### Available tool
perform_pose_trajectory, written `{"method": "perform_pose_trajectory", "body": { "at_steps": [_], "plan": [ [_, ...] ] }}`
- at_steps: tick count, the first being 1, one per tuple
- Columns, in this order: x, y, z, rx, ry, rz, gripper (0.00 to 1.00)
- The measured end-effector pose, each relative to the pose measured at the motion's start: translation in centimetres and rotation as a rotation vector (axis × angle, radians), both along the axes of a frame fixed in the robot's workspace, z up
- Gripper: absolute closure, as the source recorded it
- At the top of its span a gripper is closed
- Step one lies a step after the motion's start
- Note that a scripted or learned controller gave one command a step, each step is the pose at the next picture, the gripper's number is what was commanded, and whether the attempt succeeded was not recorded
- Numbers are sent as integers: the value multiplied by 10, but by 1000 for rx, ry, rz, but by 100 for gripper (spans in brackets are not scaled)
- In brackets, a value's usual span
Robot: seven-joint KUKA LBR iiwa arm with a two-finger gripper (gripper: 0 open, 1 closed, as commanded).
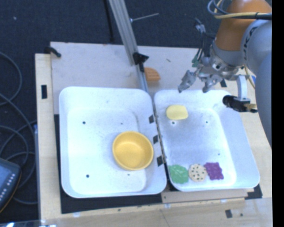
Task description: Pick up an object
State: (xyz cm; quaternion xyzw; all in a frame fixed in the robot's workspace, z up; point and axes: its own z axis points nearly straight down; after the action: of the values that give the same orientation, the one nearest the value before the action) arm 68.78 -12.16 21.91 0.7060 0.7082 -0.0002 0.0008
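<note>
My gripper (pixel 196 85) hovers over the far rim of the right bin (pixel 236 126), its two fingers spread open with nothing between them. A pale yellow lump (pixel 177 112) lies in the right bin's far left part, just below and left of the gripper. Along that bin's near edge sit a green piece (pixel 178 173), a spotted cookie (pixel 197 172) and a purple piece (pixel 214 170) in a row. A yellow bowl (pixel 132 150) stands upright in the left bin (pixel 85 141), near its right wall.
An orange object (pixel 152 74) lies on the bench behind the bins, beside a slanted metal rail (pixel 125 32). Cables and a tablet (pixel 2 183) lie on the dark floor at left.
</note>
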Motion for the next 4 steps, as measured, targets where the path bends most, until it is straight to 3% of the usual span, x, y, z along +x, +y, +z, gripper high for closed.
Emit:
{"method": "perform_pose_trajectory", "body": {
  "at_steps": [1,3,4],
  "plan": [
    [0,0,0,-1,1,1,0],
    [-8,-16,-113,0,6,-5,0],
    [-8,-17,-117,-1,0,-7,0]
  ]
}}
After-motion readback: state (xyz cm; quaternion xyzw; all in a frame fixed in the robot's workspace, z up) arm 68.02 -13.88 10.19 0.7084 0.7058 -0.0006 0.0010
